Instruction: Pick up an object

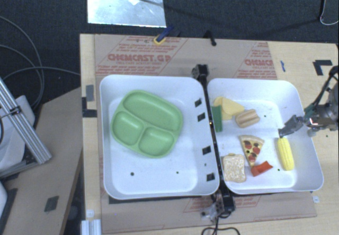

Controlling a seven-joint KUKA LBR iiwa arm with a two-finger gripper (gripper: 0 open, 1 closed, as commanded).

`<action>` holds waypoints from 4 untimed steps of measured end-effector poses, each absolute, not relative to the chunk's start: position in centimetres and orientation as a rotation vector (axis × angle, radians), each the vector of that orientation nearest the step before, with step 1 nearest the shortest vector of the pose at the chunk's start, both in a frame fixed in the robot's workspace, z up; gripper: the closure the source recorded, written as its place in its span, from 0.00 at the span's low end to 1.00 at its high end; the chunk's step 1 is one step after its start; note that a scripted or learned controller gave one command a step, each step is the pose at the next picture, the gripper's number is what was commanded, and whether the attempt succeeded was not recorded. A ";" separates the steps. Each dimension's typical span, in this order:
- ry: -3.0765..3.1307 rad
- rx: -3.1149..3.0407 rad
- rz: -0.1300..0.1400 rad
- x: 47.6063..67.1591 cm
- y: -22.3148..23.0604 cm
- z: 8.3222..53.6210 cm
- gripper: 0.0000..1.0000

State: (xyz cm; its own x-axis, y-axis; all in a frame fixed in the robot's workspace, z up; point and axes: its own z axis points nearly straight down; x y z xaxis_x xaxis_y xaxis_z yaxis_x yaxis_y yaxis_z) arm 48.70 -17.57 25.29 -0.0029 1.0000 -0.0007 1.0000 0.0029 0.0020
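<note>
The arm (327, 107) is cut off by the right edge, and the gripper (290, 125) is too small and blurred to tell its state.

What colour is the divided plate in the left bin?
Light green; the divided plate shows clearly in the camera view.

I'm seeing just a sliver of my arm: a dark grey metal tool (288, 127) with a slim, angular tip, blocky grey hardware behind it, a small pinkish-white glint on the body, and thin dark cables looping above it.
</note>
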 end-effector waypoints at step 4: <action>2.212 2.216 0.012 49.5 -8.7 8.8 0.00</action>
State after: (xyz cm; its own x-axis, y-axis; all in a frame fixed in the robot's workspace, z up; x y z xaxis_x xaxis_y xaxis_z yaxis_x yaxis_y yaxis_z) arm 49.45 -8.68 8.77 0.0018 1.0000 -0.0018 0.9999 -0.0018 0.0125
